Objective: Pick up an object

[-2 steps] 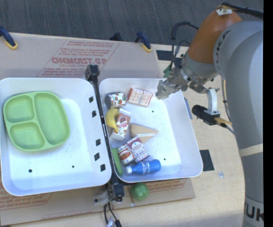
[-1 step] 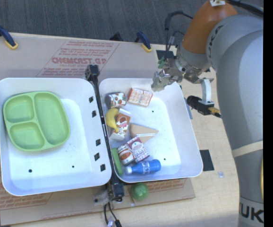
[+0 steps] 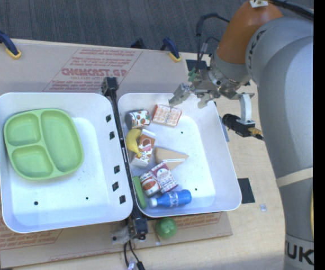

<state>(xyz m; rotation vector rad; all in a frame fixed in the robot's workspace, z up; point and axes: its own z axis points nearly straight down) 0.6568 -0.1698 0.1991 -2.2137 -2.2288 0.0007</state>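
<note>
The jaws (image 3: 192,94) hang over the far right corner of the right bin (image 3: 219,167), above its rim, and they look parted and bare: two grey fingers splay out with nothing between them. How wide they stand is hard to judge at this slant.

The nearest thing to them is a flat cracker box (image 3: 166,116), just left of the jaws and a little nearer the camera, lying on the bin floor close to the far wall. Its long axis runs roughly left to right across the view, slightly tilted. It lies apart from the jaws, not touched by them.

Beyond it the rest of the pile runs down the bin's left side: a small can (image 3: 139,118) beside the box, then a banana (image 3: 132,142) against a carton (image 3: 145,146), a tan wedge (image 3: 171,155), two more small packs (image 3: 158,180), and a blue bottle (image 3: 171,198) lying on its side near the front wall. A green ball (image 3: 165,227) sits on the table outside the bin.

The left bin (image 3: 16,207) holds a green tray (image 3: 43,143), well away from the arm.

Judging by this, the box is the likeliest target: a short move left and down would bring the jaws over it, closing across its short side. Lying flat, it may be hard to get under.
</note>
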